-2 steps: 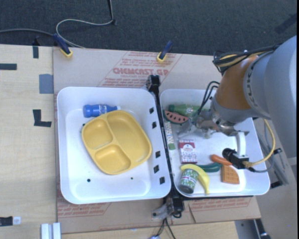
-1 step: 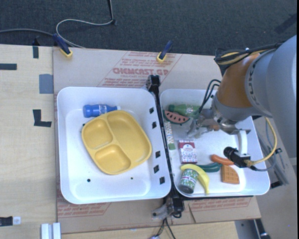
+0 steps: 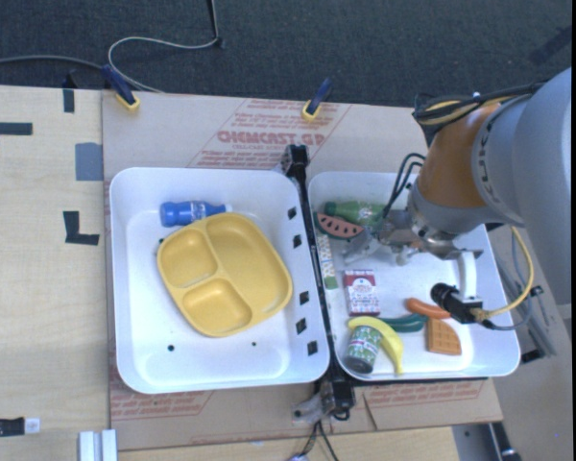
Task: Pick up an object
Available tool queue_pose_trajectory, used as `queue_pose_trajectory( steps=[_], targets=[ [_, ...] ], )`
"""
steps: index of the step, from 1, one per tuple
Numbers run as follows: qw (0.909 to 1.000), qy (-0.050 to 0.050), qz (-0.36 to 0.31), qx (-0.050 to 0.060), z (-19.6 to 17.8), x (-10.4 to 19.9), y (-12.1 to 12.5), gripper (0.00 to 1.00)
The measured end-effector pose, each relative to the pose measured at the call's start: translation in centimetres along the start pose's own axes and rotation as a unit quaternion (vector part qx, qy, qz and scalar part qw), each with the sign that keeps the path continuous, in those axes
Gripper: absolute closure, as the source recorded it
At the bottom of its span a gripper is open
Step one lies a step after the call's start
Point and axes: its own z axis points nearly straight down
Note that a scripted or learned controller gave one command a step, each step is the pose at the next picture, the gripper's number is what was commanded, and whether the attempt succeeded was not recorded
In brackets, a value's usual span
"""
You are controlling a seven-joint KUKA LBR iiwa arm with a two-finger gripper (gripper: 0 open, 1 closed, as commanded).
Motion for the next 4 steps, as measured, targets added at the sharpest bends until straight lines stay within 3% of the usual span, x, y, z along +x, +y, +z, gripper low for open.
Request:
queue_pose_trajectory(
  steps=[1, 2, 3, 4],
  targets=[
    [1.0, 0.001, -0.001, 0.0, -0.9, 0.1, 0.0, 1.0],
    [1.0, 0.001, -0.001, 0.0, -0.9, 0.1, 0.0, 0.0],
    [1.0, -0.001, 0.001, 0.001, 1.9, 0.9, 0.1, 0.0],
    [1.0, -0.001, 0.0, 0.0, 0.9, 0.9, 0.2, 1.0]
  ],
)
